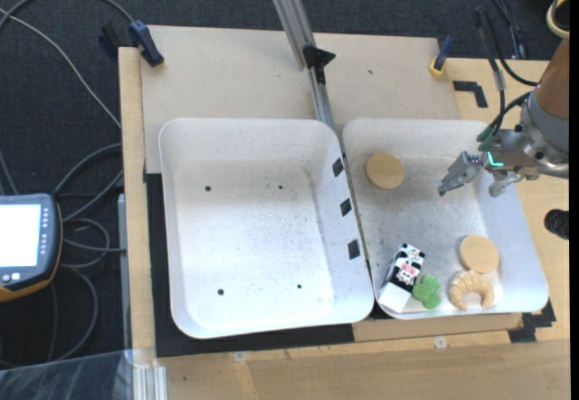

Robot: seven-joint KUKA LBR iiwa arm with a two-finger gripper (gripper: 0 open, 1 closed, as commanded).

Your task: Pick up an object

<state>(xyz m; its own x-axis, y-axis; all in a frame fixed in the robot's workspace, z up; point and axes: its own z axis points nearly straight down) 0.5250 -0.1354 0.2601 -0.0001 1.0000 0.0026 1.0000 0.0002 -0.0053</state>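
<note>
So the bench point(226, 72) is a light wooden board with two shallow white bins on it, side by side. The left bin point(181, 208) is the bigger-looking one, just speckled white plastic with a few dark dots. The right bin point(416, 217) has all the stuff in it.

The grey arm point(554, 109) comes in from the right edge and hangs over the right bin's upper right part. Its gripper point(478, 174) points left, and honestly I can't tell how it's set, open or closed; the picture doesn't make it out. Nothing visible in it.

Objects, all in the right bin: a tan round disc point(385, 170) near the top left, well apart from the gripper. Down in the lower right corner there's a second tan disc point(479, 254), with a croissant-shaped pastry point(474, 290) just below it. Next to that, a black and white cow-patterned box point(404, 273) lies against the bin's front wall, and a little green toy point(426, 291) sits touching it.
</note>
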